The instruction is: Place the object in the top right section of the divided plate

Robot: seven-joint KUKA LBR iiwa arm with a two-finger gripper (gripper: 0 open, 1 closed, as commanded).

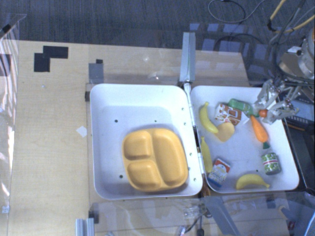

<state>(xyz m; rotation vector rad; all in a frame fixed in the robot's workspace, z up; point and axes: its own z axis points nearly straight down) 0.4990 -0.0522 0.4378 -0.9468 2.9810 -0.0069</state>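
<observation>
The yellow divided plate [155,159] lies in the left bin [106,132], tilted a little, with three sections that hold nothing. My gripper [271,107] hangs over the far right corner of the right bin [290,173], fingers spread open with nothing between them. Just below it lies an orange carrot [259,128], whose upper end reaches close to the fingertips. A green packet [240,105] sits just left of the gripper.
The right bin also holds a banana [207,118], a red and white carton [230,114], a pale round piece [226,132], a green can [270,162], a second banana [252,182], a small carton [218,172] and a yellow strip [205,154]. A metal divider [187,58] stands between the bins.
</observation>
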